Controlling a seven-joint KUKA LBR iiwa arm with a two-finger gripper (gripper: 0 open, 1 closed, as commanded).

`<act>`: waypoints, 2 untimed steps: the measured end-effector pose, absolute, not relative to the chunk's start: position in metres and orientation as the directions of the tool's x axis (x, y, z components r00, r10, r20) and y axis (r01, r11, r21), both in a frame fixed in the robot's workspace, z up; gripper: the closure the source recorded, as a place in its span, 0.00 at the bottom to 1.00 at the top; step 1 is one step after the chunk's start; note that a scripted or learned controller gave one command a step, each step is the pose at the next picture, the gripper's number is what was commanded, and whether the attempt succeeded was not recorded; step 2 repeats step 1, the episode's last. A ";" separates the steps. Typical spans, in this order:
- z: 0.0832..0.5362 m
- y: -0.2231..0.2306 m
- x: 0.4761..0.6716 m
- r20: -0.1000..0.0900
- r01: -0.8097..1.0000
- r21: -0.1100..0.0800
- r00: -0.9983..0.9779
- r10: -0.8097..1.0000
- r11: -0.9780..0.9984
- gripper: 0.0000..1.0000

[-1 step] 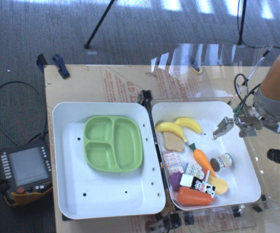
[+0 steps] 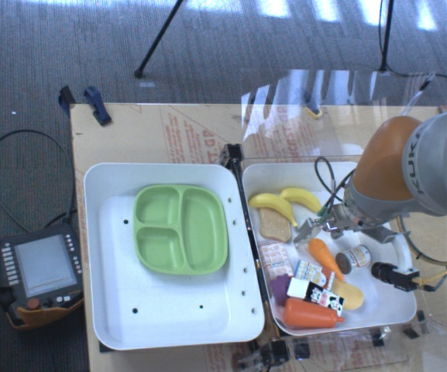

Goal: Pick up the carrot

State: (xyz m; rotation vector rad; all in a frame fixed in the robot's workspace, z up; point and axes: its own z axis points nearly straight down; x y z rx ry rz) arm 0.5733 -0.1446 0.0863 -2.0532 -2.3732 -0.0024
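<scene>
Setting: dark ribbed carpet around a cardboard-topped bench (image 2: 169,130); two shallow white bins side by side on it.
Carrot (image 2: 325,257): small orange piece lying on the floor of the right bin (image 2: 405,304), narrow end toward the bin's lower side, thick end up toward the gripper.
Carrot, handling (judgement): looks like a toy, so probably light, stiff and smooth; the round tapered body may roll or slip out of a pinch.
Carrot, hold point (judgement): across the thick upper half, fingers on either side of the long axis; the thin end gives little to bear on.
Neighbours: a small printed carton (image 2: 310,272) touches or nearly touches the carrot on its left; a little can (image 2: 352,259) lies just beside it on the right; a larger orange-red piece (image 2: 311,314) sits below, near the bin's front wall.
Further in bin: bread slice (image 2: 274,225) and two bananas (image 2: 285,200) above and left.
Gripper (image 2: 316,227): hangs just above the carrot's thick end, near the bread; nothing visible between the fingers; whether they are spread or closed, cannot tell.
Arm (image 2: 397,169): grey with orange band, reaching in over the right bin.
Left bin (image 2: 107,293): holds a green divided plate (image 2: 181,229).
Risk (judgement): crowding by carton and can leaves little finger room.
</scene>
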 end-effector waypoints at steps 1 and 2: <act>0.097 -0.148 0.573 0.004 0.991 -0.002 -0.135 0.991 0.135 1.00; 0.097 -0.148 0.573 0.004 0.991 -0.002 -0.135 0.991 0.135 1.00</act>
